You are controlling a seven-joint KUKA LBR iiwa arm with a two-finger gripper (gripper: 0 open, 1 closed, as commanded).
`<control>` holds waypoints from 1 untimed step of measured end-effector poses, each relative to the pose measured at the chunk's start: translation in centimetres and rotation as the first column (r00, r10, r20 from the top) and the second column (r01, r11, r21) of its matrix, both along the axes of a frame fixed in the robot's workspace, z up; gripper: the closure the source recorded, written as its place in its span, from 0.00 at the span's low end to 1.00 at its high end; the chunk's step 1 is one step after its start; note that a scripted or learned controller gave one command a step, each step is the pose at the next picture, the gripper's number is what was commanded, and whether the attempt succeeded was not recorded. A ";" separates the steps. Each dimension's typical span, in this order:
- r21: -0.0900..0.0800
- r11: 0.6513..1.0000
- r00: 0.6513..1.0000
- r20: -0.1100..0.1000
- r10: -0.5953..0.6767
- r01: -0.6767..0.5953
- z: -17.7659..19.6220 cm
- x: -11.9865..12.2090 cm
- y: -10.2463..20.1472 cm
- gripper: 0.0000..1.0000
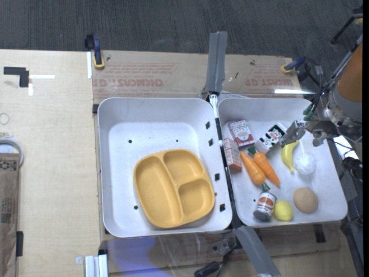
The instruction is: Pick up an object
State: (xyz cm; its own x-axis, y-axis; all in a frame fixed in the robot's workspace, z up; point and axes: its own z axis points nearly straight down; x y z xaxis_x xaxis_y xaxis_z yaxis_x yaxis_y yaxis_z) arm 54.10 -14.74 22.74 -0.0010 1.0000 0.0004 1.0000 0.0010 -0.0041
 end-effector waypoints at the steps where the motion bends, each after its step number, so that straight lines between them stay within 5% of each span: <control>1: -0.001 0.993 0.993 0.004 0.114 -0.114 -13.6 2.0 -2.7 0.00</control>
State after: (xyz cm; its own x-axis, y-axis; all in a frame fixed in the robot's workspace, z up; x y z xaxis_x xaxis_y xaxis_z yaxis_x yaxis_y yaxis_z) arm 56.14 -17.46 9.18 -0.1150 0.9934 -0.0001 0.9934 0.1150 -0.0002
